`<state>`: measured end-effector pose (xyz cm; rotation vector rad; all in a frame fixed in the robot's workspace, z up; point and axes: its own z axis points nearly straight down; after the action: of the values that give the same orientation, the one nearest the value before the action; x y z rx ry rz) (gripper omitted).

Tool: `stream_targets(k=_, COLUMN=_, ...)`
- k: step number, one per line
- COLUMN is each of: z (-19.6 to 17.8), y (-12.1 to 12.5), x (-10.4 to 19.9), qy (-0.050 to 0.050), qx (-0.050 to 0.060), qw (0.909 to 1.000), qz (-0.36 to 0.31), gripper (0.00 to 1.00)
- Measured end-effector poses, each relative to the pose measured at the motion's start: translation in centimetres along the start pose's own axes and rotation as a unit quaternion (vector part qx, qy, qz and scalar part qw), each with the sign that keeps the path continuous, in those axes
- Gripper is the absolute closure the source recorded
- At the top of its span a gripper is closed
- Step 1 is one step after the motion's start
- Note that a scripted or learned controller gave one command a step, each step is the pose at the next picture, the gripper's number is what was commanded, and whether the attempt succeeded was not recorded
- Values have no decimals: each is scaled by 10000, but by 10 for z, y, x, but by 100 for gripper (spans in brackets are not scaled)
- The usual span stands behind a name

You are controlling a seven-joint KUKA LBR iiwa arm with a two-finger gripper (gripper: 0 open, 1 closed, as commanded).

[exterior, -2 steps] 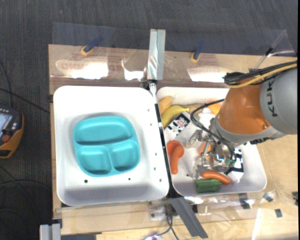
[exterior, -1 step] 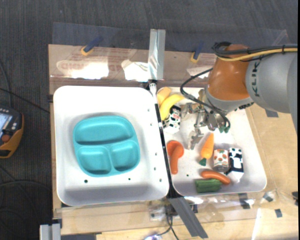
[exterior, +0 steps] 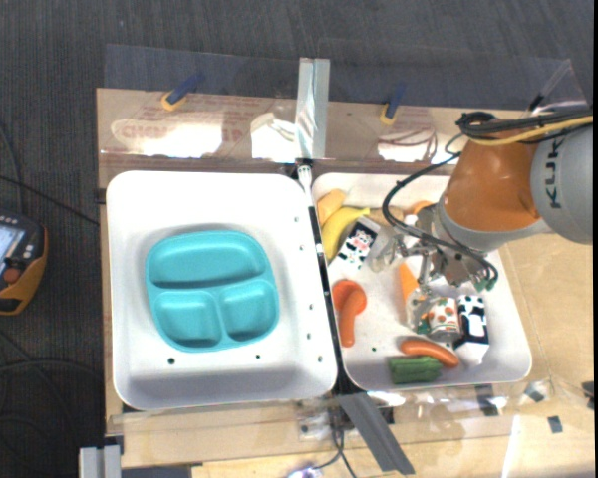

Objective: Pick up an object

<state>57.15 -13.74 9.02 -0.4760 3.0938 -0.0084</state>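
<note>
A dark grey carpet surrounds the bench [exterior: 120, 127], which bears two white bins side by side. The left bin [exterior: 130, 207] holds a teal tray [exterior: 212, 287] with three compartments. The right bin [exterior: 513, 352] holds the loose items, and the arm [exterior: 508, 182] with its orange band reaches over its upper right part.

The claw [exterior: 441, 279] hangs low over the middle of the right bin; whether it is wide or narrow cannot be told, as the wrist and cables cover it.

Just below the claw lies a white packet [exterior: 439, 317] with red spots, touching a black-and-white carton [exterior: 471, 325] on its right. A banana [exterior: 332, 222] lies to the claw's upper left near the bin's divider, its long axis running top to bottom with a curve. A cow-print box [exterior: 357, 241] sits just beside it. A red pepper [exterior: 348, 307] lies left of the claw, pointing down. An orange carrot [exterior: 408, 277] stands nearly upright in view just beside the claw. Below, a red sausage [exterior: 429, 350] slants left to right, touching a green cucumber [exterior: 415, 369] lying crosswise.

A black handset [exterior: 5, 257] rests on the carpet at far left.
</note>
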Motion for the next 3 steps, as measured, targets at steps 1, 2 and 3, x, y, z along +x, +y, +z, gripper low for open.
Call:
stream_targets(k=1, z=0, y=15, x=-8, qy=1, qx=17, qw=9998, qz=-192, gripper=0)
stream_targets(k=2, z=-1, y=38, x=39, qy=-25, qx=-1, qw=9996, qz=293, gripper=0)
stream_targets(k=3, z=0, y=45, x=22, qy=11, qx=-1, qw=9986, qz=525, gripper=0)
